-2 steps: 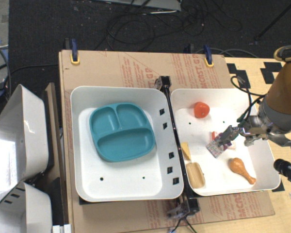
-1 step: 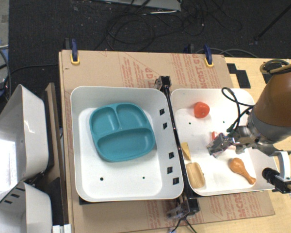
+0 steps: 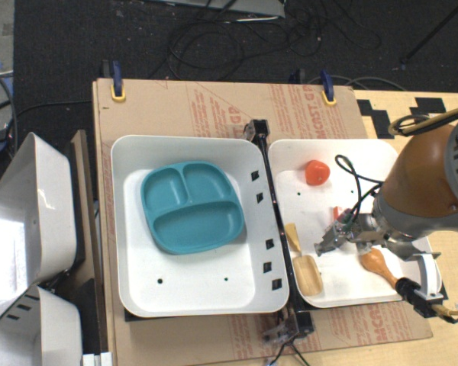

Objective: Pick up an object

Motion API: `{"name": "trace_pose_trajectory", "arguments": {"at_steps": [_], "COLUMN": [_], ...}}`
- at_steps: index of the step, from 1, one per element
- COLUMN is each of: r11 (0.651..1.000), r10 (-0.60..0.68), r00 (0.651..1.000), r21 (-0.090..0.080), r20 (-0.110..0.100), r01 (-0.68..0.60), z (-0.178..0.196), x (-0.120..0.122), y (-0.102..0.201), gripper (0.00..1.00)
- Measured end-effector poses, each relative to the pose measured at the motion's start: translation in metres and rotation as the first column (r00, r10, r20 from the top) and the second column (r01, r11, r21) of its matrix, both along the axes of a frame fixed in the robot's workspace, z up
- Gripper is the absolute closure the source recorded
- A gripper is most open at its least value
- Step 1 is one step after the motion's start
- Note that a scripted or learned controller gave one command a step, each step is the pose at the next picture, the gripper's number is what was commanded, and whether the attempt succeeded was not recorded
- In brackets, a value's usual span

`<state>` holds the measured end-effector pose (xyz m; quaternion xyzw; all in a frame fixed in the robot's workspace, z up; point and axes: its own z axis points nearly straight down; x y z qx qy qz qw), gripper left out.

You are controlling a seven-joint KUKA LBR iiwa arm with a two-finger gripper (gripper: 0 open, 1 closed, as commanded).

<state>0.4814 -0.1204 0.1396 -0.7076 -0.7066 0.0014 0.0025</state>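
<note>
Spatula (image 3: 301,261), of pale wood, was judged the likeliest object for the pick, since it lay just beside the claw (image 3: 330,241), on the floor of the right bin (image 3: 343,145) near the wall shared with the other bin. Whether the claw was spread or pressed together could not be told from above; nothing was seen held in it. For a sound pick, the claw would best be lowered squarely over the narrow handle rather than the broad blade, with the closing line set across the handle and kept clear of the bin wall.

A wooden spoon (image 3: 378,263) with a dark handle was seen near the claw on its other side, and a red ball (image 3: 317,172) lay well apart towards the far end. In the left bin (image 3: 137,280) a teal divided plate (image 3: 192,207) was set.

Red lettering was printed on the brown board (image 3: 214,105) under the bins, but it was turned about and partly covered, so no word or brand could be read with confidence.
</note>
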Motion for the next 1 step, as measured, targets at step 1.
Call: {"name": "trace_pose_trajectory", "arguments": {"at_steps": [1], "r11": [1.0], "r10": [-0.001], "r00": [1.0], "r21": [0.0], "r20": [0.001], "r01": [0.001], "z": [-0.0503], "x": [-0.0009], "y": [0.0006], "gripper": [0.0]}}
